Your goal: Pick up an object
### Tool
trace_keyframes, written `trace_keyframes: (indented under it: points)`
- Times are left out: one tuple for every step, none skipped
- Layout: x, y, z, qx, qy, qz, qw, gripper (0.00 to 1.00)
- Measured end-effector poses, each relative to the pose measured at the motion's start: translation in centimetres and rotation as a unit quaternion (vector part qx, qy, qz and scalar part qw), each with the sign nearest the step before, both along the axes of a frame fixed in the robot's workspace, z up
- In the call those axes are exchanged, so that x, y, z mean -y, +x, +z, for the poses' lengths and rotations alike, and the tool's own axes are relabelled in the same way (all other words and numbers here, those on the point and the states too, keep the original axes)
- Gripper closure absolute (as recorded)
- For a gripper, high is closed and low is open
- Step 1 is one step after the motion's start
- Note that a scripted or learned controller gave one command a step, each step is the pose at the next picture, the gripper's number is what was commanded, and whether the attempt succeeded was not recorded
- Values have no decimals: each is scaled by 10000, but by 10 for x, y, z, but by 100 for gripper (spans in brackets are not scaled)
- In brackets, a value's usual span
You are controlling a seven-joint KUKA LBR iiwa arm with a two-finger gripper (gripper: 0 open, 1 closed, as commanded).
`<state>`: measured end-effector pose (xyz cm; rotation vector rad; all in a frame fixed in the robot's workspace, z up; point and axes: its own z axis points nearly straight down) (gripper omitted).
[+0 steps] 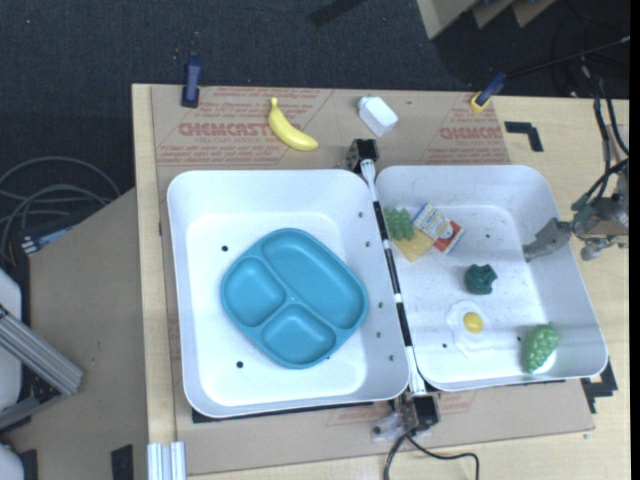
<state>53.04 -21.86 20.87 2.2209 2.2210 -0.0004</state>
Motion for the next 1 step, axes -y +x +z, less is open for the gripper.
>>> trace_keyframes:
  points:
    - [-57,33,-114,-15,12,6,10000,0]
